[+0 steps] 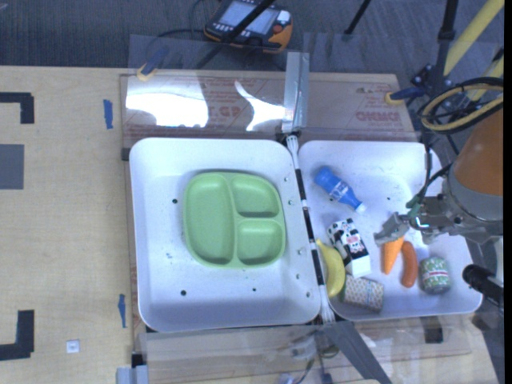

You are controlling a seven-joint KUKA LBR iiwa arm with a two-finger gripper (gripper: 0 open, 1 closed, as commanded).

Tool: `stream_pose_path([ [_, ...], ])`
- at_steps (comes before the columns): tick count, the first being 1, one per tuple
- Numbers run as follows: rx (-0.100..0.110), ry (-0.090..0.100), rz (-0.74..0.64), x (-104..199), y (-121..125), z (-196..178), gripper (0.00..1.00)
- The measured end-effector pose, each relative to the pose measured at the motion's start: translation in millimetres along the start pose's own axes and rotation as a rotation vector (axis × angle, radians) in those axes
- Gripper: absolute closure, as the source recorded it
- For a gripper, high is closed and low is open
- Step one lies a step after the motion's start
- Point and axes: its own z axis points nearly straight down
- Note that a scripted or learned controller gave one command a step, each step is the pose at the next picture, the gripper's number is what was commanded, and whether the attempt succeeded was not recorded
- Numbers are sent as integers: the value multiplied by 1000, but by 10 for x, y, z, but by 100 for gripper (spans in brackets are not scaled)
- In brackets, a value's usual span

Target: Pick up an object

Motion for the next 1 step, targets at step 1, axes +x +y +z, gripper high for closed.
stream_pose_path([
  [1, -2, 0, 216, -28, 286, 434, 0],
])
